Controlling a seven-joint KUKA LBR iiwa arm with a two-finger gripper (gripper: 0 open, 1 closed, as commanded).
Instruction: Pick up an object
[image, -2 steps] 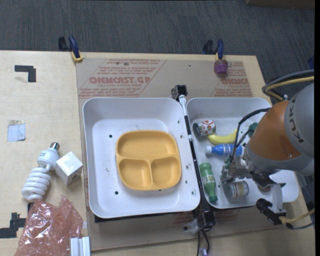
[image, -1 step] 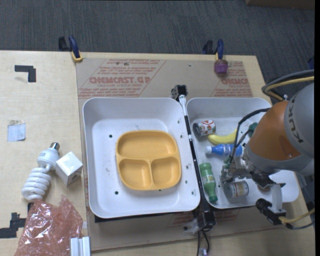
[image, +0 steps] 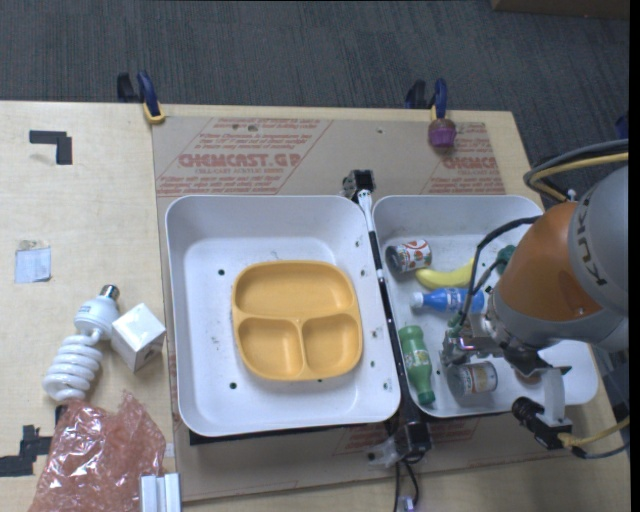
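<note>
My gripper (image: 466, 348) reaches down into the right bin (image: 460, 212), just above a silver can (image: 476, 380) near the bin's front. A green bottle (image: 417, 364) lies just left of the can, along the bin's left wall. Behind the gripper lie a blue and white bottle (image: 446, 299), a yellow banana (image: 447, 276) and a small red and white can (image: 408, 256). The grey and orange wrist (image: 545, 280) hides the right part of that bin. A yellow divided plate (image: 297, 320) sits in the left bin (image: 200, 300).
Left of the bins, on the bench, lie a spiral light bulb (image: 78, 350), a white cube (image: 138, 336) and a crumpled pink bag (image: 95, 455). A purple object (image: 442, 131) sits behind the right bin. A cable (image: 560, 170) loops off the arm.
</note>
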